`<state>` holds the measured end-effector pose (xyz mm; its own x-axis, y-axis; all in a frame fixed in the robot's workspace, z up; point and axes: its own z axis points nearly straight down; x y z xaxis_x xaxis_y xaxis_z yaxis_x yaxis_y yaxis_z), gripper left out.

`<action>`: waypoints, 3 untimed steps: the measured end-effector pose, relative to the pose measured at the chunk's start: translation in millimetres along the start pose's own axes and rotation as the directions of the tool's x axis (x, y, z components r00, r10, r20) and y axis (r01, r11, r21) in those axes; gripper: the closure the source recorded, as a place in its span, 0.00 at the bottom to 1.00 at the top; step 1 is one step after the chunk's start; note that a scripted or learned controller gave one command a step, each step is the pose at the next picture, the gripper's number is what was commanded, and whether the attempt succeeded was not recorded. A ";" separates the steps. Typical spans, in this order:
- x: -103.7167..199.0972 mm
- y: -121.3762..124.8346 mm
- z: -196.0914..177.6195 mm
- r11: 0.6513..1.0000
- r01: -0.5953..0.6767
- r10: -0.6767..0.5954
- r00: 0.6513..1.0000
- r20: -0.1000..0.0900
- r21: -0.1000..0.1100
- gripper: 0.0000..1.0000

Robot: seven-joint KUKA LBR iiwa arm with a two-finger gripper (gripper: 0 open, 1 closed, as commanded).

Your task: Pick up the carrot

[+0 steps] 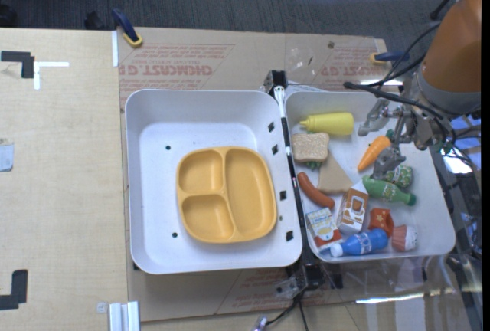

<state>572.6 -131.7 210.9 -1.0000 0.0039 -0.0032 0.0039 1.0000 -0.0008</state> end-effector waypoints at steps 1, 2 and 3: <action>-29.0 -68.9 118.0 0.984 -0.176 0.176 0.984 0.002 0.000 0.00; -31.3 -67.5 107.7 0.985 -0.171 0.171 0.985 0.007 0.002 1.00; -31.3 -67.4 107.8 0.985 -0.172 0.172 0.985 0.007 0.002 0.00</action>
<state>604.0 -199.3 103.3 -0.9844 0.1755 -0.0102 0.1755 0.9845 -0.0018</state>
